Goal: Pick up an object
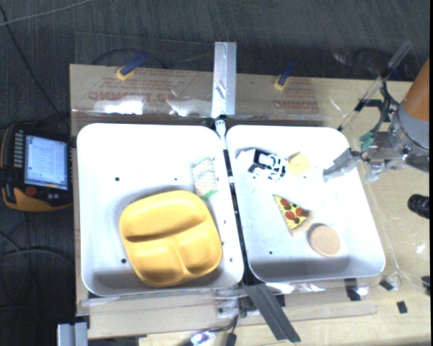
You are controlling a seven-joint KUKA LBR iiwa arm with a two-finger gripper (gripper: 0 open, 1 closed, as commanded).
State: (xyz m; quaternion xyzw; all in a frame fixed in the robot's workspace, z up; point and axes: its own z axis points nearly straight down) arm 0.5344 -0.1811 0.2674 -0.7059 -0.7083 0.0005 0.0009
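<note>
Camera view from above: two shallow white bins sit side by side on a bench. Left bin (101, 193) holds two things — a yellow divided tray (170, 236) and a small green-and-white packet (204, 176) just beyond it near the divider. Right bin (361, 222) holds four things: a black-and-white object (265, 163), a pale yellow wedge (300, 165) just beside it, a toy pizza slice (292, 212) and a round tan disc (324, 239). One grey arm (411, 132) with an orange band reaches in from the right, wrist low over that bin's far right rim. Gripper (338, 167) points down-left toward the wedge — nothing visibly between its tips, and whether they are spread or closed cannot be told.
</note>
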